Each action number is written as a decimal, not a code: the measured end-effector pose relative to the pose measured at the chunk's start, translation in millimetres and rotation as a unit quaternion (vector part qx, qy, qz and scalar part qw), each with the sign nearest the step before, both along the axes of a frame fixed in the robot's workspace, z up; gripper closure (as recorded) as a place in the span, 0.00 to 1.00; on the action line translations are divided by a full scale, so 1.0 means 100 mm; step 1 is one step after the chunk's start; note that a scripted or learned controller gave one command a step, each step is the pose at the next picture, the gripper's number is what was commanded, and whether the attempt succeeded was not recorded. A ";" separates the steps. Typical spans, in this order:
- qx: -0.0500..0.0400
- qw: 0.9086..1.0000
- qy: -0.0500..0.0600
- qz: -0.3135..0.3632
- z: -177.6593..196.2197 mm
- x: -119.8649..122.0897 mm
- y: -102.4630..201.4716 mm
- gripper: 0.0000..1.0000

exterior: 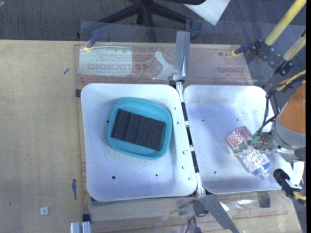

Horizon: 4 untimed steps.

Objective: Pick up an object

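- I see one wooden bench [34, 130] under everything, and it carries two shallow white bins side by side.
- The left bin [97, 178] holds one thing. The right bin [214, 106] holds the small packets and the end of the arm.
- One grey arm [291, 125] with its orange band comes in from the right edge, above the right side of the right bin.
- In the left bin I count one teal tray [116, 142], lying a little turned, in the upper middle of the bin. Inside it is one dark ribbed block [138, 129] which fills most of the tray.
- In the right bin I count two small packets with a red and white pattern, close to the right wall. The upper packet [239, 138] lies tilted like a diamond. The lower packet [252, 160] lies just beside it, toward the near right corner, and it looks partly clear at its lower end.
- The gripper [260, 141] is low at the right side of the right bin, just beside both packets, at the place where they meet.
- I cannot tell how the gripper stands, because this part is small and blurred in the camera view. I also cannot tell if it touches any packet.
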<state>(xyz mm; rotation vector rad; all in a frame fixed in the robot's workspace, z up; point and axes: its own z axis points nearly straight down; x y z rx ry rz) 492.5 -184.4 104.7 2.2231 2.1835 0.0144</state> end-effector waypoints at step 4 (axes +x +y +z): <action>0.005 1.000 0.013 0.008 0.68 0.49 0.49 1.00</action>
